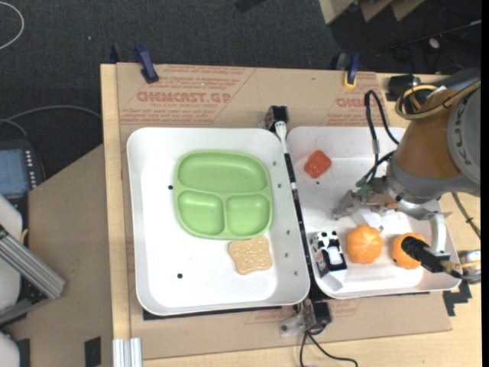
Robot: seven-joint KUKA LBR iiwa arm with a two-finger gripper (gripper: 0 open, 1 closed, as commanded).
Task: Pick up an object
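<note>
The jaws (359, 202) hang low in the right bin (348, 145), how they stand cannot be told; the orange (364, 245) lies just below them, the red block (318, 164) up-left, a second orange piece (407, 251) lower right; the brown bench (191, 98) bears both bins over dark carpet (153, 14).

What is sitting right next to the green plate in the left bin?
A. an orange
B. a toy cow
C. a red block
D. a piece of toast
D. The piece of toast lies just below the green plate in the left bin; the orange and the red block are in the right bin.
</note>
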